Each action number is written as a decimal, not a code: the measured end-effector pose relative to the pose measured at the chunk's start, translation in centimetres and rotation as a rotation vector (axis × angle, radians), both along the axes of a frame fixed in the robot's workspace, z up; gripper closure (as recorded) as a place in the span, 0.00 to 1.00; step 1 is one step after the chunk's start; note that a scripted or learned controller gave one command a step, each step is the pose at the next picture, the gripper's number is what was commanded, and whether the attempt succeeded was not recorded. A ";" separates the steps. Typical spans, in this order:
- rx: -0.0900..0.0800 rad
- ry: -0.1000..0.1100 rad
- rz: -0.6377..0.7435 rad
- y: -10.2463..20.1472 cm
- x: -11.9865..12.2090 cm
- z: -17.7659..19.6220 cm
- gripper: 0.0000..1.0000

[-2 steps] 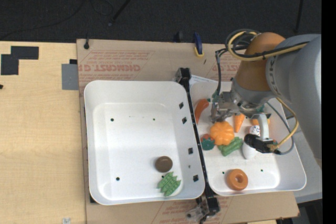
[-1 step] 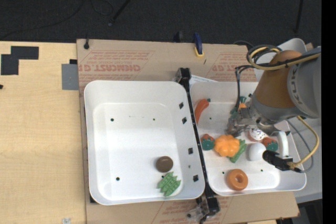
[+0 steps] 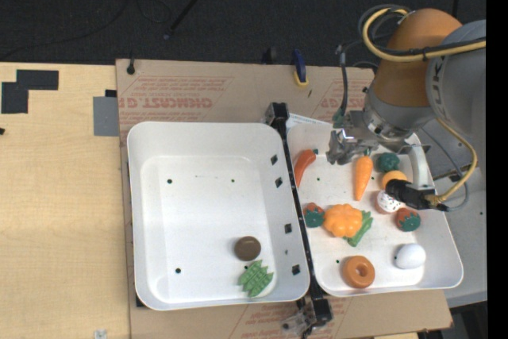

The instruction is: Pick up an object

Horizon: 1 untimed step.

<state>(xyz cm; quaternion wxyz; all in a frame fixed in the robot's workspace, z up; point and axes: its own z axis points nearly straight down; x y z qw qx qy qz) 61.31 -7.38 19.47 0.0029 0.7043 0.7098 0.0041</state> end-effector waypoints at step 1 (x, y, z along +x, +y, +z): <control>-0.001 0.007 -0.005 1.2 1.3 4.2 1.00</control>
